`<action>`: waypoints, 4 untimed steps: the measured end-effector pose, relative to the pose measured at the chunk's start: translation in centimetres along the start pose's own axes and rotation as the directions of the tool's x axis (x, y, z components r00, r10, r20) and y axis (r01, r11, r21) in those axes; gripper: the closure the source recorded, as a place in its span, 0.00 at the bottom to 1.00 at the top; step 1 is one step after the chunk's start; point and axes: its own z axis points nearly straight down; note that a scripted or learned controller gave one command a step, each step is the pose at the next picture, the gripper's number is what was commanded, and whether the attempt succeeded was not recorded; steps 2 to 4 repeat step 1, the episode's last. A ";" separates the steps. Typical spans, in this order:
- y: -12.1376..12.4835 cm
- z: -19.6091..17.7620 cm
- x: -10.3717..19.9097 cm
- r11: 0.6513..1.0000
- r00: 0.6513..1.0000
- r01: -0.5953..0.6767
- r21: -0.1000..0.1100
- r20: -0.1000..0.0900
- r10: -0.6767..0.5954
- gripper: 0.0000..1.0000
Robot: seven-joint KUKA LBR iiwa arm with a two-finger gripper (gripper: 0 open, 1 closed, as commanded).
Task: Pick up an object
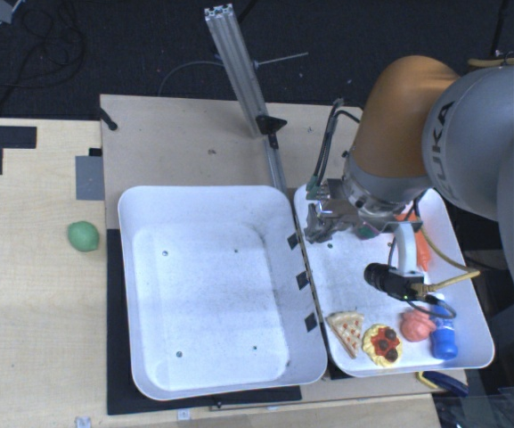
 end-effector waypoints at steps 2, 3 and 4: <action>-0.4 -0.7 5.4 1.000 1.000 0.000 0.000 0.000 0.000 1.00; -0.4 -0.7 5.4 1.000 1.000 0.000 0.000 0.000 0.000 1.00; -0.4 -0.7 5.4 1.000 1.000 0.000 0.000 0.000 0.000 1.00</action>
